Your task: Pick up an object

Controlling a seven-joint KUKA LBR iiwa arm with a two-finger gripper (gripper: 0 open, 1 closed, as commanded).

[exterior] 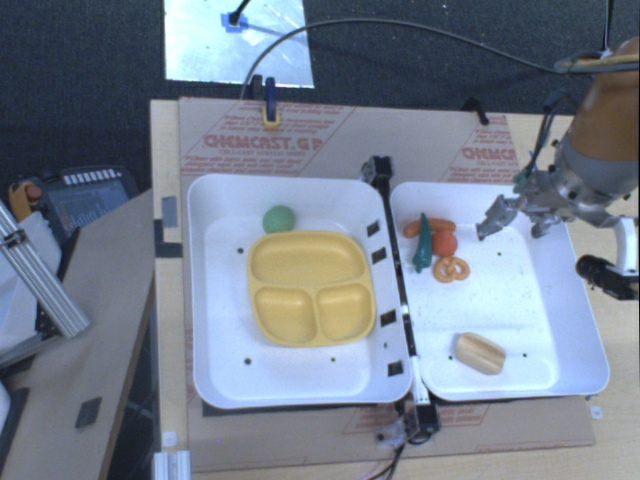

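The claw [515, 218] hangs with its fingers apart, holding nothing, over the right bin [560, 368], near a green pepper [424, 245], tomato [444, 242], pretzel [451, 269] and bread roll [479, 353].

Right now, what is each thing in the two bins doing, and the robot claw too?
Claw: above the right bin, nothing between its fingers.
Yellow tray: flat in the left bin, its compartments bare.
Green ball: resting beside the tray's far edge.
Green pepper: lying across the small orange and red toys.
Pretzel: flat.
Bread roll: lying alone, near corner.
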